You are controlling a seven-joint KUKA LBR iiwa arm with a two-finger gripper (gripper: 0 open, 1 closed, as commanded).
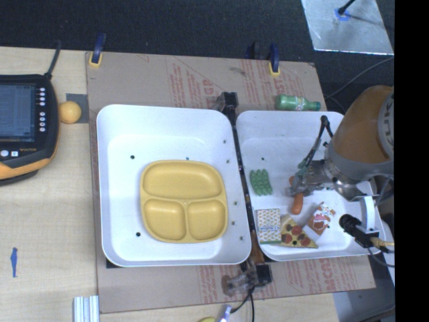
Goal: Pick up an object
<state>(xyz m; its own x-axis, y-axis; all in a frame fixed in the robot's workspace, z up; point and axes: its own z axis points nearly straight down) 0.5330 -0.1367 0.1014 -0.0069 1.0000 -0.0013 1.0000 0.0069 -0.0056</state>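
pendant (23, 129): bench, far left, screen up | yellow ball (70, 112): just beside pendant | green bottle (297, 102): lying on cardboard sheet (167, 79) behind right bin | blue clamps (98, 49): cardboard's rear edge

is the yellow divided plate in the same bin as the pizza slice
No, the yellow plate lies in the left bin, while the pizza slice lies in the right bin.
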